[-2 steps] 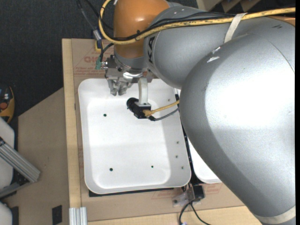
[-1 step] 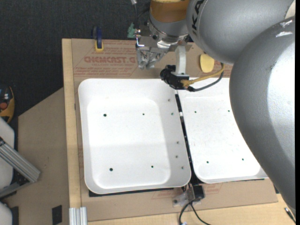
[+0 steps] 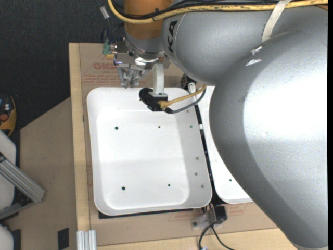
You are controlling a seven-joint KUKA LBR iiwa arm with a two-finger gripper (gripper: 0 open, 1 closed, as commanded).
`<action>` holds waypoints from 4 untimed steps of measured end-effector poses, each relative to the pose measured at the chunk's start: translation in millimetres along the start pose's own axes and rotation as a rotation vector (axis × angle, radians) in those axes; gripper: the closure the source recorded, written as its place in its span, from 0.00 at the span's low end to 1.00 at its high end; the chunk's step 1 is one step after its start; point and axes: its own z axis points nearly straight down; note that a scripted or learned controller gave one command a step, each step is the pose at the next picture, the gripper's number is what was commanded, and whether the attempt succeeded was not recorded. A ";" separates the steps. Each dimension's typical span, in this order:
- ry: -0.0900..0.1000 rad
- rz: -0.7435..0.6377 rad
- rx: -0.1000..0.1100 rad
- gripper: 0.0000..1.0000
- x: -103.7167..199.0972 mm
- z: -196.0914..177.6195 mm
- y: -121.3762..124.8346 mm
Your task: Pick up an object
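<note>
- Currently the pincer (image 3: 129, 78) hangs at the far rim of the left bin (image 3: 93, 150); open or closed, cannot tell.
- Object to lift: cannot place it. The arm (image 3: 260, 113) hides most of the right bin (image 3: 229, 189), off to the pincer's side.
- Weight, stiffness, grip point: no fair judgement from here.
- Bin floor nearer than the pincer: smooth glossy white plastic, rounded corners, a few small dark dots; probably slippery.

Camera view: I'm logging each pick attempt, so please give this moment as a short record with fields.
gripper: above the far rim of the left-hand bin
grasp: cannot tell
arm: in from the view's right, covering most of the right-hand bin
left-hand bin floor: white, a few small dark dots
</note>
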 end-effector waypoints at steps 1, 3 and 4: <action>0.000 0.005 -0.003 1.00 -26.1 -67.4 -16.5; -0.001 0.007 -0.003 1.00 -37.9 -60.9 0.9; -0.001 0.007 -0.005 1.00 -81.5 -105.3 0.9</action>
